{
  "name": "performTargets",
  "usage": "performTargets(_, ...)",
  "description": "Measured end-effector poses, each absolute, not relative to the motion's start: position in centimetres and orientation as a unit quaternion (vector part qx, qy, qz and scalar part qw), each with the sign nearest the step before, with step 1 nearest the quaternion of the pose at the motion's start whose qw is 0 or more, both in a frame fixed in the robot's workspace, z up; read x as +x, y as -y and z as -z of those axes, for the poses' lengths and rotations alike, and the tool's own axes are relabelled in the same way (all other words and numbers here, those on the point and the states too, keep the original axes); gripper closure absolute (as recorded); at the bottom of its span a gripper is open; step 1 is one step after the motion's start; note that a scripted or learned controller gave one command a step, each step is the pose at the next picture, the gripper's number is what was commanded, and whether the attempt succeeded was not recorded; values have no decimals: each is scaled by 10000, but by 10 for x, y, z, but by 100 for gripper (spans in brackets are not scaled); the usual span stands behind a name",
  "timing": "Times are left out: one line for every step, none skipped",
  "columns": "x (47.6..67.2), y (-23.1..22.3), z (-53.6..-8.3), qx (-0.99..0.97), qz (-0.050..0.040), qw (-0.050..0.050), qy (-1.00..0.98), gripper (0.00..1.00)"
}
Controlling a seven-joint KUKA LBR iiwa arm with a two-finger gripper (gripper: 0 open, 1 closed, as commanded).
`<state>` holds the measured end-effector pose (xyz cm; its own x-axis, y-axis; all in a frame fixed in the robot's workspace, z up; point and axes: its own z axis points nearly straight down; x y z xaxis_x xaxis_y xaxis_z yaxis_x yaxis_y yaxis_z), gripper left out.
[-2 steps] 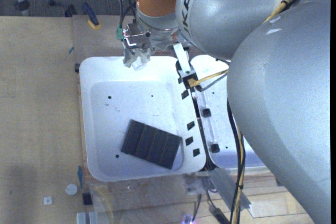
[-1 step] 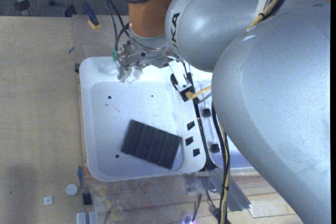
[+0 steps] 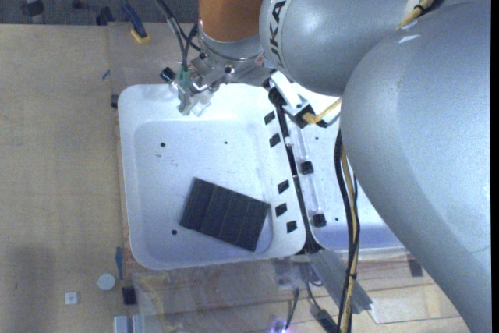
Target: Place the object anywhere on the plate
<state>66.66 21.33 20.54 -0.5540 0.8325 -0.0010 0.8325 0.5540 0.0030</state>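
Observation:
A dark grey rectangular plate (image 3: 224,214) lies flat and slightly skewed in the near part of the left white bin (image 3: 148,168). My gripper (image 3: 189,99) hangs below the orange wrist band over the far rim of this bin, well behind the plate and a little to its left. A small pale bit shows at the gripper's tip, but it blends with the white bin wall and I cannot tell whether it is a held object. No loose object is visible on the bin floor.
The grey arm covers most of the right bin (image 3: 327,168); black cables run along the ridge between the bins (image 3: 282,168). The wooden bench (image 3: 54,168) lies to the left, with small bits near its front edge (image 3: 105,281).

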Motion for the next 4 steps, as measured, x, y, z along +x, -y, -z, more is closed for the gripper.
performTargets(664,-216,-199,5220,1,-6,-8530,100)
performTargets(667,-215,-190,5615,7,-9,-8275,100)
performTargets(667,-216,-205,6976,-7,4,-7165,100)
performTargets(666,-224,-217,6262,-7,8,-7797,100)
